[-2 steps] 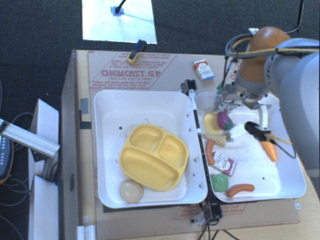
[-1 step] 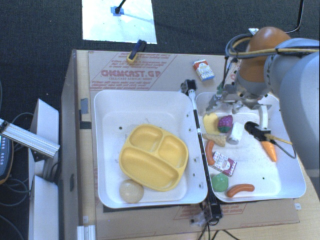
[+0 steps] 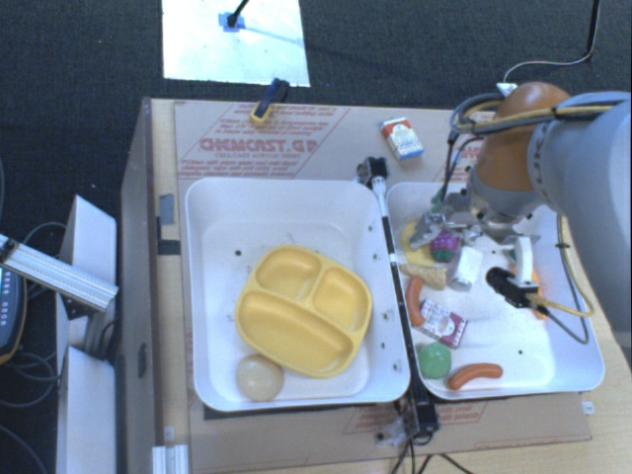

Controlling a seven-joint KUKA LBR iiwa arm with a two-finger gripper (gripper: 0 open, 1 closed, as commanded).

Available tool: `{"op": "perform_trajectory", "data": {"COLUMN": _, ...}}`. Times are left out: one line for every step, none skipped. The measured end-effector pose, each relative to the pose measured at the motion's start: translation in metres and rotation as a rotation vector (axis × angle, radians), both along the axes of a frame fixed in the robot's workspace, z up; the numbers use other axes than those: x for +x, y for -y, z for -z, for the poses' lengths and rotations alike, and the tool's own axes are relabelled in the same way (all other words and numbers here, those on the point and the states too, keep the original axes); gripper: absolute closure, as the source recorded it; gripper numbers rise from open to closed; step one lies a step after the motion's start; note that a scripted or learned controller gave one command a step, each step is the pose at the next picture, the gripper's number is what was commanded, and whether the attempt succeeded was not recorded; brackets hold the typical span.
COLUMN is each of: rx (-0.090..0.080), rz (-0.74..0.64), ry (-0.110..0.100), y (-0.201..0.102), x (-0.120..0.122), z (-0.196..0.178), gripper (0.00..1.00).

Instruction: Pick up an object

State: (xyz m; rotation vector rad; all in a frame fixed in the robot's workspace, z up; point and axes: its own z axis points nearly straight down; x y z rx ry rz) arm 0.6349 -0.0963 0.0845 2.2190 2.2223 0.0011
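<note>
Purple toy (image 3: 445, 244) lies among right bin (image 3: 573, 363) clutter under the gripper (image 3: 441, 227), grip unclear; left bin (image 3: 212, 265) holds a yellow tray (image 3: 302, 309).

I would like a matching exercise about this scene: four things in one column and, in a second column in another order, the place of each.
Things:
1. yellow divided tray
2. green ball
3. small red and white box
4. pale round ball

Places:
A. on the cardboard behind the bins, outside both
B. right bin, near its front left corner
C. middle of the left bin
D. left bin, front, just in front of the tray

Pairs: 1-C, 2-B, 3-A, 4-D
</note>
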Motion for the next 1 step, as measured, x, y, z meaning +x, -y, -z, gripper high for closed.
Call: {"op": "perform_trajectory", "data": {"rx": 0.0, "rz": -0.001, "ry": 0.004, "y": -0.0001, "x": 0.0012, "z": -0.0113, "gripper": 1.0}}
